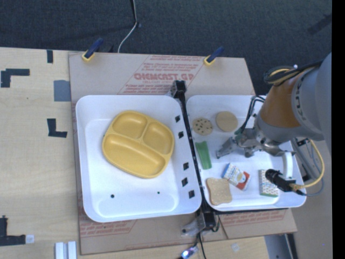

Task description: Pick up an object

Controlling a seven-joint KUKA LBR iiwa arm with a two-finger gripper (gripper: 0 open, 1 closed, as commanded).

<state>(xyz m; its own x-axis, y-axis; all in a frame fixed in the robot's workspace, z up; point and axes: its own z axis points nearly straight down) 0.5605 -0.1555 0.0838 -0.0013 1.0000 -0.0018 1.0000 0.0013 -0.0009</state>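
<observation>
Green stick [203,154] in the right bin [245,102], long axis running up-down.
We see the gripper [225,151] beside it; we cannot tell its opening.

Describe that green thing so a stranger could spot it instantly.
Look in the right-hand white bin, along its left wall beside the black divider. Just below the speckled cookie lies a slim green stick, the only green, elongated item among round and boxy neighbours.

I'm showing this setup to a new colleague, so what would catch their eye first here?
Probably the yellow divided plate, alone in the left bin. Next, the grey arm's orange band at the right, its gripper low over the right bin among small food items, near the green strip.
</observation>
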